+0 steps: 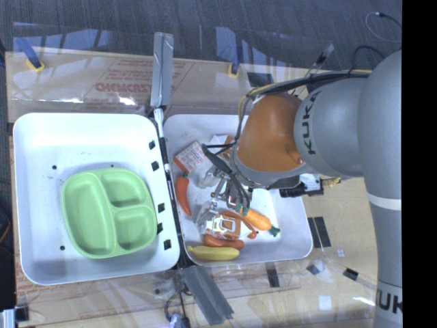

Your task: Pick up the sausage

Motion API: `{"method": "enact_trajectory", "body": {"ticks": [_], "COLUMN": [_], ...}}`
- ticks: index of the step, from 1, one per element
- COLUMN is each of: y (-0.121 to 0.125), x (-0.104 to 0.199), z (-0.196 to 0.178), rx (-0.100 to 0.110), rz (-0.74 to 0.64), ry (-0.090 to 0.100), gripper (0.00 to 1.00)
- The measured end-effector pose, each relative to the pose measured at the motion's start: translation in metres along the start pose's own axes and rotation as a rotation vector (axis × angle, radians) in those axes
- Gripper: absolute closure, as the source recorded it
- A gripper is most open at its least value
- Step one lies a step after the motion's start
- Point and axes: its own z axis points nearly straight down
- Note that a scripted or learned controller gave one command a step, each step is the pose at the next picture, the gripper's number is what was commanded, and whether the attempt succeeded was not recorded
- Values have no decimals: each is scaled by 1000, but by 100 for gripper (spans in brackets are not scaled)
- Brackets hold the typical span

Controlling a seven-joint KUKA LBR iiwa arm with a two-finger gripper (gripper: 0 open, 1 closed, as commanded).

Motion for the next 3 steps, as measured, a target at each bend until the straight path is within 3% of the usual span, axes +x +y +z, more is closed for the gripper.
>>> {"method": "enact_trajectory", "body": {"ticks": [1, 2, 3], "y": [20, 20, 120], "x": [-49, -50, -35], "z": [-1, -12, -167], "rx": [0, 0, -2], "rz": [235, 232, 677], "ry": [-3, -4, -4], "gripper": [0, 100, 100]}}
